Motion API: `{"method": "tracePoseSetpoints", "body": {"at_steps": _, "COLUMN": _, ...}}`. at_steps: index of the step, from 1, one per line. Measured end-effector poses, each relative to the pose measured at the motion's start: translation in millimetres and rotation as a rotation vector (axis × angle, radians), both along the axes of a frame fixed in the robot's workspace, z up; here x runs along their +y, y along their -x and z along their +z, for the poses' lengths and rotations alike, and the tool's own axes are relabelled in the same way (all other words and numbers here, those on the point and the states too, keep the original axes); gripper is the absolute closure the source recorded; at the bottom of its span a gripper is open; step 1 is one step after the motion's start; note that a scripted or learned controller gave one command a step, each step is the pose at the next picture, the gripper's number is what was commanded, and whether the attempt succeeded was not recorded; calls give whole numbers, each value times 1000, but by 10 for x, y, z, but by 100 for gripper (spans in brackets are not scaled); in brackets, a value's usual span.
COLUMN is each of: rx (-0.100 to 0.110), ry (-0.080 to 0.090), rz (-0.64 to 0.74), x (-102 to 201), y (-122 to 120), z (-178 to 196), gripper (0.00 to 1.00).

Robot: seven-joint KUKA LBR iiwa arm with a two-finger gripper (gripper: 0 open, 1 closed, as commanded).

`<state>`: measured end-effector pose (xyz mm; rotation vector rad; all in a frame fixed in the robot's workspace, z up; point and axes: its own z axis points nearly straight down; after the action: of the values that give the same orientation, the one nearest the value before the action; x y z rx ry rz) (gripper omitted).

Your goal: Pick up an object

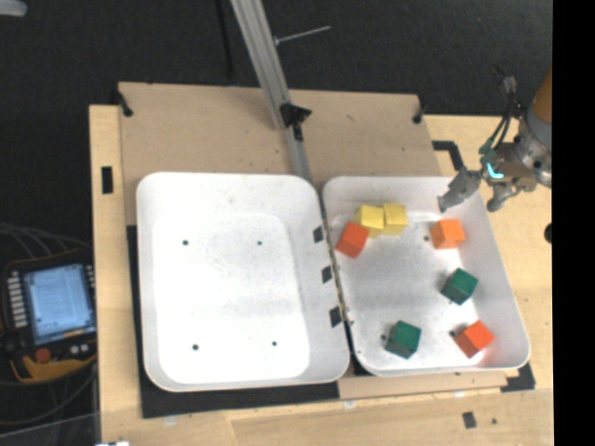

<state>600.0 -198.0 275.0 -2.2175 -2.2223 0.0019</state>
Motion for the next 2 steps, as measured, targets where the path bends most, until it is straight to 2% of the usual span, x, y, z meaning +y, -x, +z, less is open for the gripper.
{"method": "tracePoseSetpoints", "body": {"at_steps": 1, "rx": -4, "ry": 3, "rz": 2, "x": -3, "y": -7, "z": 27, "gripper": 0}}
{"method": "tracePoseSetpoints", "body": {"at_steps": 2, "rx": 0, "ry": 4, "rz": -2, "x": -25, "y": -17, "z": -391, "gripper": 0}}
